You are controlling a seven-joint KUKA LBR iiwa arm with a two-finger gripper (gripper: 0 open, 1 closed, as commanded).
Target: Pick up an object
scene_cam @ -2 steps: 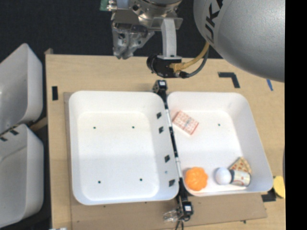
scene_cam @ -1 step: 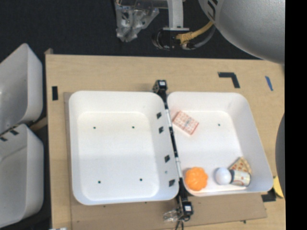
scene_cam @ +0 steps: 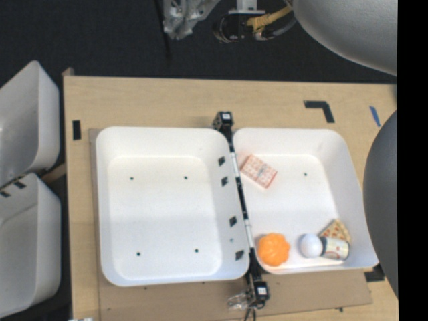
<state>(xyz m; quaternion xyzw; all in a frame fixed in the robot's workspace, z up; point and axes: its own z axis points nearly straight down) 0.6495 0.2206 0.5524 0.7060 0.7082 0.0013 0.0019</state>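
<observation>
My jaws (scene_cam: 189, 9) up top, off the worktop (scene_cam: 167, 99); grip state: can't tell. Right bin (scene_cam: 334, 146): orange ball (scene_cam: 273, 249), white ball (scene_cam: 310, 245), patterned cup (scene_cam: 334, 240) along near wall, pink packet (scene_cam: 258, 171) mid-left.

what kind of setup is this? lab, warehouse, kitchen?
Most likely a robot lab's grasping test bench, not a kitchen. Two shallow white bins sit clipped side by side on a wooden board: left bin, right bin. The right one holds odd test items such as an orange ball and a small patterned packet.

Right bin (scene_cam: 338, 154) open centrally; orange ball (scene_cam: 273, 249), white ball (scene_cam: 310, 245) and cup (scene_cam: 335, 248) crowd its near edge.
</observation>
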